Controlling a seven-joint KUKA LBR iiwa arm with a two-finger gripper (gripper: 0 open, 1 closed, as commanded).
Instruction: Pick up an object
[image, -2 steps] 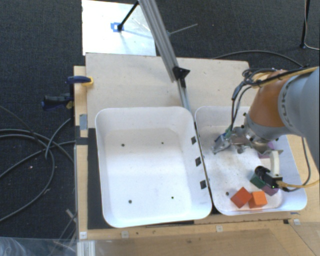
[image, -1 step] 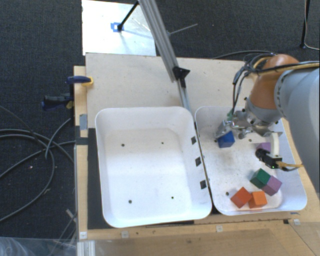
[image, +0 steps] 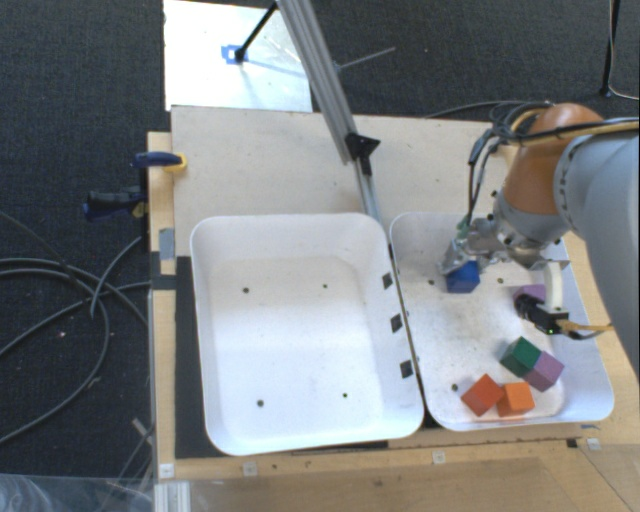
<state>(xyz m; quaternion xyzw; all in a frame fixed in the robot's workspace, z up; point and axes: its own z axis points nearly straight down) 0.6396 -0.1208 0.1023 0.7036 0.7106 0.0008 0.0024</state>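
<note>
My gripper (image: 461, 262) reaches down into the upper left part of the right bin (image: 440, 330), beneath the grey arm and its orange band. A blue block (image: 462, 278) sits tilted between the fingertips, and the gripper is shut on it. Other blocks lie near the bin's front right corner. A green block (image: 520, 355) touches a purple block (image: 546, 371). Two orange blocks (image: 482, 394) (image: 516, 399) sit side by side. A further purple piece (image: 533, 294) lies near the right wall, partly hidden by the arm.
The left bin (image: 205, 300) stands beside the right one, and the two share a rim down the middle. A slanted metal pole (image: 330, 90) crosses above the bench behind the bins. A blue clamp (image: 130, 200) grips the bench's left edge.
</note>
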